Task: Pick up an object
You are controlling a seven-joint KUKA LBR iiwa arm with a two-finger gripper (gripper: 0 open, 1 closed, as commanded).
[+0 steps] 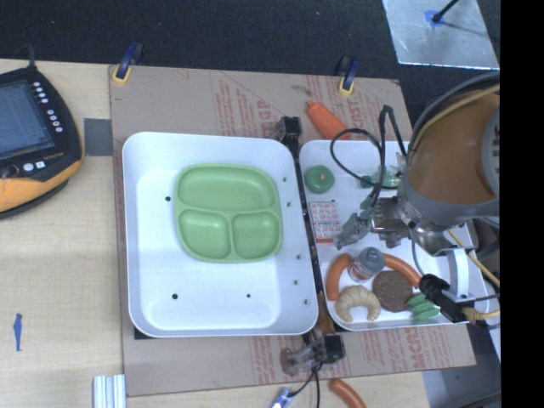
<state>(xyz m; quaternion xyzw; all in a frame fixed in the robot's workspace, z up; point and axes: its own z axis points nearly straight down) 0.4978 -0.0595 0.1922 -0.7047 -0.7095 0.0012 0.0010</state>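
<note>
Arm [450,155] over right bin [316,155], gripper [353,228] above card [323,219], finger state unclear, croissant [359,303] and cookie [392,289] below, green plate [228,212] in left bin [153,304]

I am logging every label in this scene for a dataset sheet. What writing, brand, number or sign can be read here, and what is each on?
None can be read.
Red repeated print on the cardboard sheet under the bins: too blurred.
Small red-and-white printed card in the right bin: too small.
Screen and buttons of the teach pendant: no legible text.
</note>
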